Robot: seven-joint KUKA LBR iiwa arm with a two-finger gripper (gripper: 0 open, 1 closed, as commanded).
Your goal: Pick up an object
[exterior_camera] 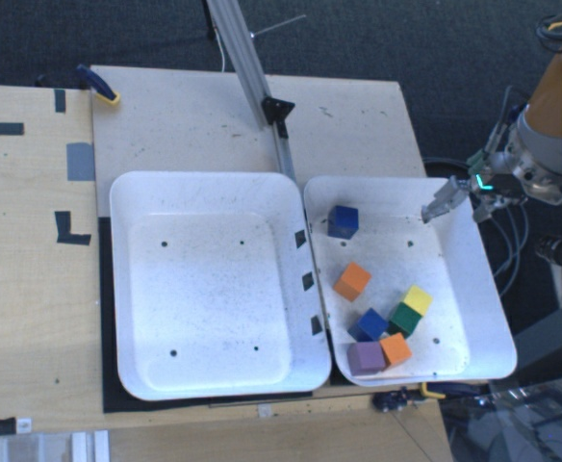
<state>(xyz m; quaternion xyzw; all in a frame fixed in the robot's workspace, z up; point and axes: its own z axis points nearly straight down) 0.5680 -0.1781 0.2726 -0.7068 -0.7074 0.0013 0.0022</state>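
The right bin (473, 287) holds several small cubes. A blue cube (343, 221) sits near its far left. An orange cube (352, 281) lies in the middle. Near the front sit a yellow cube (417, 301), a green cube (405, 320), a second blue cube (370, 324), a purple cube (366, 357) and a second orange cube (395, 349), packed close together. My gripper (442, 203) hangs over the bin's far right edge, well apart from every cube, and nothing shows between its fingers.
The left bin (127, 258) stands beside the right one, sharing a middle rim. A slanted metal bar (245, 51) runs down to the bins' far junction. A blue and yellow tool (98, 84) lies at the bench's far left.
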